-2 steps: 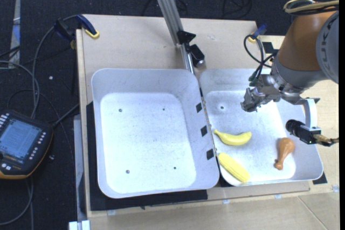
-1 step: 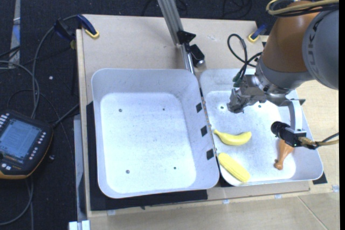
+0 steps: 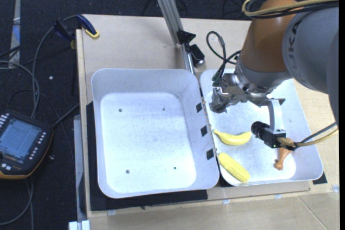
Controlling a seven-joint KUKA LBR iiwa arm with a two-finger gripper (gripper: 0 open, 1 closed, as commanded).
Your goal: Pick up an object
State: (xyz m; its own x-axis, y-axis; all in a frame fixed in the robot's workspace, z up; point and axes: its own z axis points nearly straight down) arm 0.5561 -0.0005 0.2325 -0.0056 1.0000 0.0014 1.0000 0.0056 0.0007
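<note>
While the KUKA arm leans in from 3 o'clock, its claw (image 3: 218, 104) hangs low over the right-hand bin (image 3: 302, 132), close to that bin's 9 o'clock wall. Whether the claw is open or closed cannot be told from this angle, and nothing can be seen gripped in it. The nearest candidate for a pick is a banana (image 3: 235, 138), which lies on the bin floor just off the claw at about 5 o'clock, apart from it. The banana's long axis runs roughly from 9 to 3 o'clock. A corn cob (image 3: 233, 168) rests farther out along much the same bearing, angled from 10 to 4 o'clock against the near rim. A small orange-brown piece (image 3: 280, 159) sits well apart at 4 o'clock. The left bin (image 3: 97, 83) stands alongside. Reaching the banana would likely call for a short shift toward 5 o'clock, with the grip set across the fruit's length.
</note>
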